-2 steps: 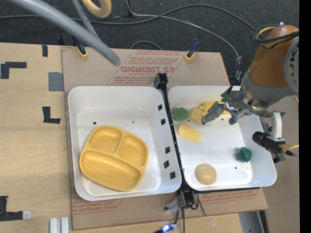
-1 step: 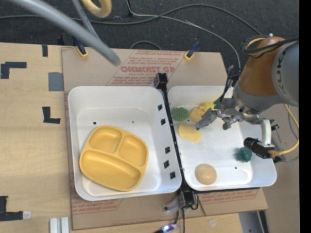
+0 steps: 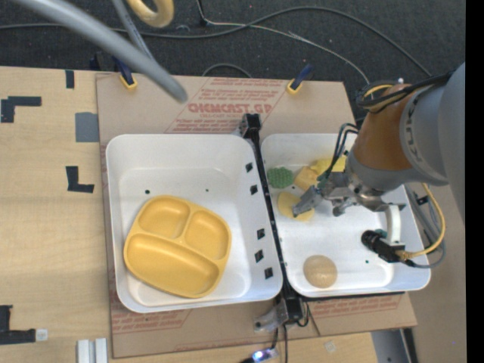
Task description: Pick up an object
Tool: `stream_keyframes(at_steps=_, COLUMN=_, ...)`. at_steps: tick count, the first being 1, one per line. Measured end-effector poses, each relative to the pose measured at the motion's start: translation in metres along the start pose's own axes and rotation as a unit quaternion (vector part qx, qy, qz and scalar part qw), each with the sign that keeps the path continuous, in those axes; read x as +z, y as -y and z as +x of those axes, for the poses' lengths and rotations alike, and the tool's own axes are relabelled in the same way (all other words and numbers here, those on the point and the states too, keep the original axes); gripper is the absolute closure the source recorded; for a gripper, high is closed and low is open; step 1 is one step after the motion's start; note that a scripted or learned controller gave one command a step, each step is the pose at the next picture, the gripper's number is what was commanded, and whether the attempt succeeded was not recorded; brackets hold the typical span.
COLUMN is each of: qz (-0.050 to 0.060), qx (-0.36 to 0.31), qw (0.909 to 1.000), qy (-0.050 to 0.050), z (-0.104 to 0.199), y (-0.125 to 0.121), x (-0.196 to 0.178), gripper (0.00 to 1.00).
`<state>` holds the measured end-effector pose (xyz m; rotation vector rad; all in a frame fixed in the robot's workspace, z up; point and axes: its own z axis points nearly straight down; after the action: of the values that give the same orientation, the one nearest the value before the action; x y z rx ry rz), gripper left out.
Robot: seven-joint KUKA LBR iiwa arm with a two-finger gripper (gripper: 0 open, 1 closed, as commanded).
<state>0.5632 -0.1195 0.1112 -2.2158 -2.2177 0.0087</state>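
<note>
Reaching in from the right, the grey arm with its orange band (image 3: 378,138) hangs over the right-hand shallow white plastic bin (image 3: 355,282), and its end effector (image 3: 308,201) sits low among a cluster of small things near that bin's upper left corner. The dark fingers (image 3: 311,197) point leftward toward the divider; whether they are spread or closed on anything cannot be told, since they overlap the objects beneath them.

Just beside the fingertips lies a pale yellow flat piece (image 3: 291,205), and above it a small green bumpy object (image 3: 280,177) rests close to the bin's left wall. A yellow rounded lump (image 3: 308,175) lies just right of the green one, partly under the wrist. Well apart from this group, near the front edge of the same bin, sits a tan round ball-like object (image 3: 321,271). A black fitting with a white curved tube (image 3: 384,242) hangs from the arm over the bin's right part.

The left-hand shallow white plastic bin (image 3: 125,157) holds a yellow plastic divided tray with three compartments (image 3: 178,246), lying toward its front. Both bins rest on a brown cardboard sheet (image 3: 219,104) printed with red lettering, spread over the wooden tabletop (image 3: 45,225). Thin cables (image 3: 287,17) trail across the dark floor beyond.
</note>
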Motion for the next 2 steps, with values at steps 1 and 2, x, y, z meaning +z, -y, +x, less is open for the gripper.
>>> stream_keyframes(at_steps=1, qz=-0.003, qx=-0.001, qw=1.0, qy=0.0, z=0.001, y=-0.002, x=-0.014, gripper=1.0)
stream_keyframes(at_steps=2, qz=-0.006, qx=0.0, qw=1.0, qy=0.0, z=0.005, y=0.007, x=-0.065, gripper=1.0)
